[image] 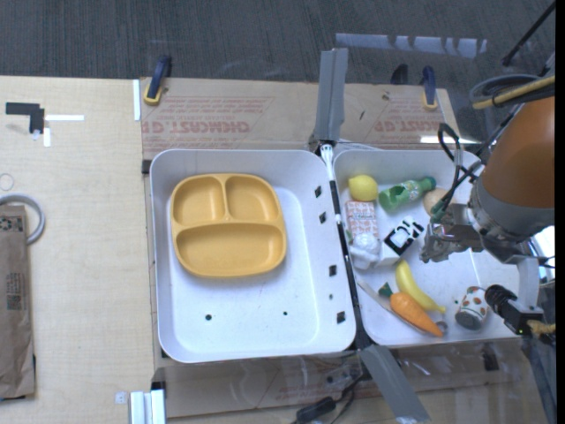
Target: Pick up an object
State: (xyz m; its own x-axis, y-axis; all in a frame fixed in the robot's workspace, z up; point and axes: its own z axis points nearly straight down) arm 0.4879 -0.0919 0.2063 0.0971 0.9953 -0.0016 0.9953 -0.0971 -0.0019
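Arm (pixel 521 162) looms nearest, over right bin (pixel 375 325); gripper (pixel 439 241) low inside, grip state unreadable. Left bin (pixel 238 338): yellow divided plate (pixel 228 223). Right bin: carton (pixel 361 222), green bottle (pixel 404 192), carrot (pixel 415 313), banana (pixel 413 287), lemon (pixel 363 186), small cup (pixel 471 307).

Arm in from right, wrist bent down, hand (pixel 439 242) low

Two white bins (pixel 177 263) (pixel 380 325) are set side by side on the bench (pixel 71 237). A brown bag (pixel 13 299) is laid at its left edge.
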